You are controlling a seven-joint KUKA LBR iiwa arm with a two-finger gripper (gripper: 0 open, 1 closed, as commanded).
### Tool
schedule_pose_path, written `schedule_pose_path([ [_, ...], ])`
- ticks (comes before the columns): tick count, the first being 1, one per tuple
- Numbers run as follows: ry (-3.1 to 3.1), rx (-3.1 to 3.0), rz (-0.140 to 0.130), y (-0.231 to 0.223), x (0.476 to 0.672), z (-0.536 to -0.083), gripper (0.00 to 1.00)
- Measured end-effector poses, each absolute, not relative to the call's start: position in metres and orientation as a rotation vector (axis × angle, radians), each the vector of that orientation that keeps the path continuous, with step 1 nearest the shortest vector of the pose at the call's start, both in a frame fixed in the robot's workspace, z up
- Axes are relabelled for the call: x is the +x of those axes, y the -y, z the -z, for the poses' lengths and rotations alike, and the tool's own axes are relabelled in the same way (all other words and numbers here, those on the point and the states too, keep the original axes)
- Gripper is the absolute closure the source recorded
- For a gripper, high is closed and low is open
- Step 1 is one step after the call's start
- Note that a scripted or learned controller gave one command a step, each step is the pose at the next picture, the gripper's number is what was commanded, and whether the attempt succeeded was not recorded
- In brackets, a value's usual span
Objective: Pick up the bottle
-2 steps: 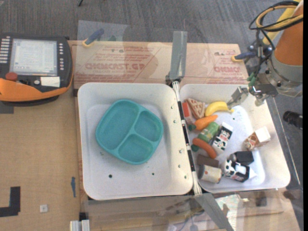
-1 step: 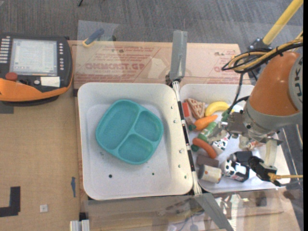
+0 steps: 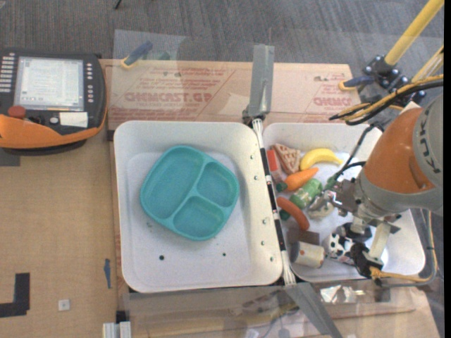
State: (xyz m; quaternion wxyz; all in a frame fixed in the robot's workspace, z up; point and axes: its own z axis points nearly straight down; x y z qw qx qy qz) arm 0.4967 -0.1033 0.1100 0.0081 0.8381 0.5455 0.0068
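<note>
The 2 white bins sit side by side: the left bin (image 3: 134,210) holds a teal divided plate (image 3: 189,191), set apart, probably as a drop spot. The right bin (image 3: 412,255) heaps the toys together as picking stock. The arm (image 3: 405,164) reaches in from the right, wrist bent down, gripper (image 3: 363,248) low at the bin's near side by a cow-patterned toy (image 3: 337,243); its grasp cannot be told. The likely bottle (image 3: 304,194), green, lies left of the wrist beside a carrot (image 3: 301,177).

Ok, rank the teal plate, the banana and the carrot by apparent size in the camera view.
1. teal plate, by far the largest
2. banana
3. carrot, close to the banana in length, so their order is unsure
</note>
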Motion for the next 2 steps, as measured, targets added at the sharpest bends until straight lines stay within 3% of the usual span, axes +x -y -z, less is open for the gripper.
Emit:
schedule_pose_path([
  [1, -1.641, 2.673, -0.007, 0.119, 0.568, -0.086, 0.00],
  [2, -1.686, 2.653, -0.025, 0.195, 0.584, -0.089, 0.00],
])
